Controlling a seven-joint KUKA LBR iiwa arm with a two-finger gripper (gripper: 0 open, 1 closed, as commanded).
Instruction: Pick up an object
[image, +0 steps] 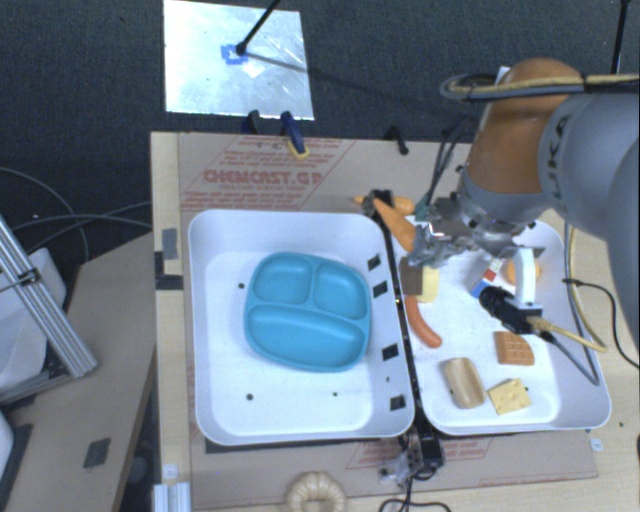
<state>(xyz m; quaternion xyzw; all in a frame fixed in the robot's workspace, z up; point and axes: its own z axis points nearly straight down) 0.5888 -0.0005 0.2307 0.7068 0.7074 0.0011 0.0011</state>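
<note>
Aluminium frame (45, 320): far left, off the bench.
Cardboard sheet (200, 160): under both bins, red print reading "CHEMCAST GP"; the smaller lines are illegible.
Foil sheet (215, 60): behind the cardboard, blue tape on it.
Blue clip (293, 133): on the cardboard's far edge.
Left bin (215, 330): holds a blue divided plate (305, 310).
Rope ring (318, 492): at the front edge.
Right bin (570, 390): holds the items that follow.
Carrot (395, 222): far-left corner, lying along the divider.
Gripper (418, 268): low, just beside the divider; open or closed, cannot tell.
Pale yellow block (429, 285): directly at the gripper, partly hidden by it.
Sausage (424, 327): in front of the block.
Bread roll (463, 383), waffle (513, 348), yellow cracker (509, 397): front right.
</note>
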